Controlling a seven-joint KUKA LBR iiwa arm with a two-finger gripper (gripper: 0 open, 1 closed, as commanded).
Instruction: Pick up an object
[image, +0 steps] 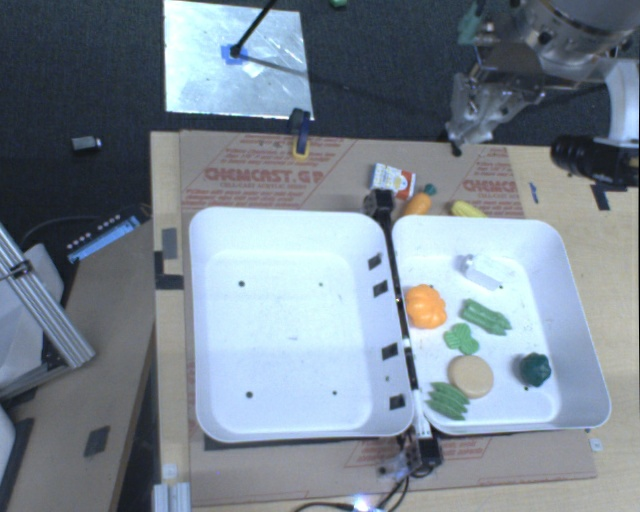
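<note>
The grey two-finger jaws (470, 125) hang above the desk beyond the right white bin (575, 330); whether they are spread cannot be told. The orange pumpkin-shaped toy (426, 306) lies well apart, by that bin's left wall.

1 fixed overhead camera, slanted down over both white bins (290, 225), moderately far.
</note>
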